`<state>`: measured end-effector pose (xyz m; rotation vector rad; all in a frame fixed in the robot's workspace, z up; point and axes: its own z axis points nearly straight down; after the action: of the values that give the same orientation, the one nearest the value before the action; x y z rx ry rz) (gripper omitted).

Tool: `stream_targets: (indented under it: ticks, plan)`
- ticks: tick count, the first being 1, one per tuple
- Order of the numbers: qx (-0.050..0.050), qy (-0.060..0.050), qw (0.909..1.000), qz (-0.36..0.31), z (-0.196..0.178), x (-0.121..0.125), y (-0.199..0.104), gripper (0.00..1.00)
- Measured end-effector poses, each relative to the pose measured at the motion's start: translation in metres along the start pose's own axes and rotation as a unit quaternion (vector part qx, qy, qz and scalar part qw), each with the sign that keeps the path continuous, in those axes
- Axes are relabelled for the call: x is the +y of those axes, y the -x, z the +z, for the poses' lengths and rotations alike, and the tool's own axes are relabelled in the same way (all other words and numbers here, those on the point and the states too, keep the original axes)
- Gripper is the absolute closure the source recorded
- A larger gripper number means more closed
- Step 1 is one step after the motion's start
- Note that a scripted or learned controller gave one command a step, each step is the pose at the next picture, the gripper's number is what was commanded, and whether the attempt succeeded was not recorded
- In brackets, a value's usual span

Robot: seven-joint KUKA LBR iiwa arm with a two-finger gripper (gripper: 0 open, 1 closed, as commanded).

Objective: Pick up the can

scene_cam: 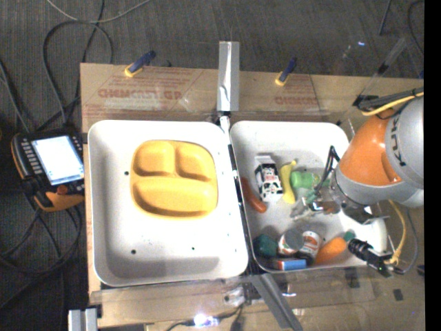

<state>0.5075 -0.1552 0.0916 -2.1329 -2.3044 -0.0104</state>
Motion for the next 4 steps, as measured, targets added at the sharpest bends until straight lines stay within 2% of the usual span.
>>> stream_targets:
  ticks: [1,2,3,4]
  plan:
    - [-0.002,0.001,1.0000,0.000,0.001,0.000,0.001,0.00]
    - [-0.005,0.007,0.9999,-0.011,0.002,-0.018,0.012,0.00]
    - [-0.011,0.005,0.9983,-0.058,0.002,-0.019,-0.007,0.00]
    - [-0.008,0.006,0.9997,-0.022,0.002,-0.018,-0.012,0.00]
